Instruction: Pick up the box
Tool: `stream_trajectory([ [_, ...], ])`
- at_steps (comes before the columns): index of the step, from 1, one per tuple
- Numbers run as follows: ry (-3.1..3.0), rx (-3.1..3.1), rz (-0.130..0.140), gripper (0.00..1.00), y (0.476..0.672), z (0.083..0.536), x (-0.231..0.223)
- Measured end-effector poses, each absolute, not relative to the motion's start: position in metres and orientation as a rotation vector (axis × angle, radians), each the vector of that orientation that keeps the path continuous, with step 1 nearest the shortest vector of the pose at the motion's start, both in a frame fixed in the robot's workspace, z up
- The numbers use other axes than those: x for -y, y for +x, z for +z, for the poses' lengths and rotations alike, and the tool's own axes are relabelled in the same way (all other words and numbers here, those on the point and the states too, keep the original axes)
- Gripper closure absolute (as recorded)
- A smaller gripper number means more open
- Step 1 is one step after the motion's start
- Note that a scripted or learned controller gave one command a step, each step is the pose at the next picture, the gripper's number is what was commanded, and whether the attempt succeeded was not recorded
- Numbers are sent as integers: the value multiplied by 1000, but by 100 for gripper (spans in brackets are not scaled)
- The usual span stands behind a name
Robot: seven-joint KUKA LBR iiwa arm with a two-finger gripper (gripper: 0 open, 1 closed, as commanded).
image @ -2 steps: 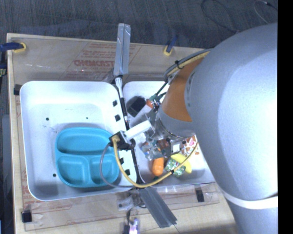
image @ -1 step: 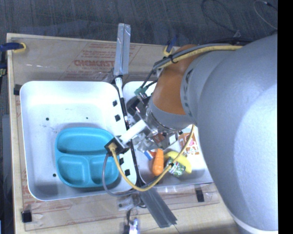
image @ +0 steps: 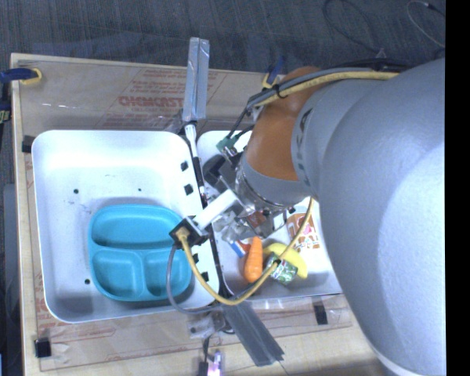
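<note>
The grey arm (image: 376, 210) is filling the right side of the camera view, reaching in from the right and covering most of the right bin (image: 211, 143). Its orange band (image: 270, 143) is sitting above the wrist, over the far-left part of that bin. The left bin (image: 63, 171) is lying just beside the right bin, the two touching along their shared wall. A blue divided tray (image: 137, 251) is resting flat in the near part of the left bin, showing one long compartment and two smaller ones. The gripper (image: 235, 229) is hanging low over the left part of the right bin, near the dividing wall; its jaws are hidden among brackets and cabling, so I cannot tell how far apart they are standing or whether anything is between them. A yellow cable (image: 200, 276) is looping from the wrist across the dividing wall. The box (image: 304, 233), white with red print, is lying in the right bin just right of the gripper, mostly hidden under the arm. An orange carrot (image: 253, 261) is lying near the gripper, with a yellow object (image: 288, 258) just beside it on the right.
</note>
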State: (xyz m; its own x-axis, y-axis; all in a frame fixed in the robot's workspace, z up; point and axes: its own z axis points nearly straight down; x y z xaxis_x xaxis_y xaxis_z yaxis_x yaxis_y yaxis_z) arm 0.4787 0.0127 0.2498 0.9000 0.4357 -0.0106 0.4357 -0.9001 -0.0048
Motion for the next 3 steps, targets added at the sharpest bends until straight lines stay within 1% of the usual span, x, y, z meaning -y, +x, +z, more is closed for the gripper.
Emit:
stream_trajectory([
  [1,-3113,411,17,100,476,219,-15],
  [3,-3107,435,43,100,477,232,-16],
])
